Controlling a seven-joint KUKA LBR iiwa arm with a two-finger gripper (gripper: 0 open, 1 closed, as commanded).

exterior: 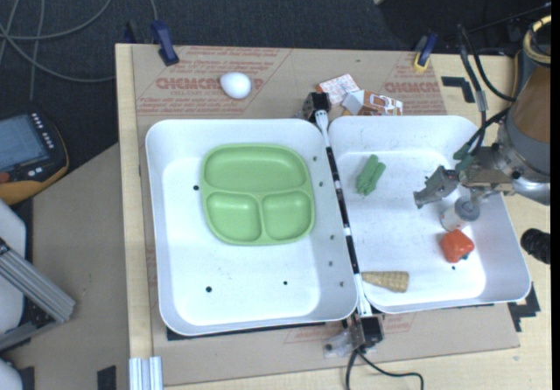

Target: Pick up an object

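The right bin (394,142) holds a green pod-shaped object (370,175) near its upper left, a red-orange object (456,246) at the right, and a tan cone (387,280) near the front edge. My gripper (448,198) hangs over the right part of this bin, just above and left of the red-orange object. Its grey fingers (430,191) point left and stand apart, with nothing between them. The green pod lies well to the gripper's left.
The left bin (171,231) holds a green divided plate (258,193). A white egg-shaped object (234,84) and small packets (350,97) lie on the board behind the bins. The arm and cables cross the right edge.
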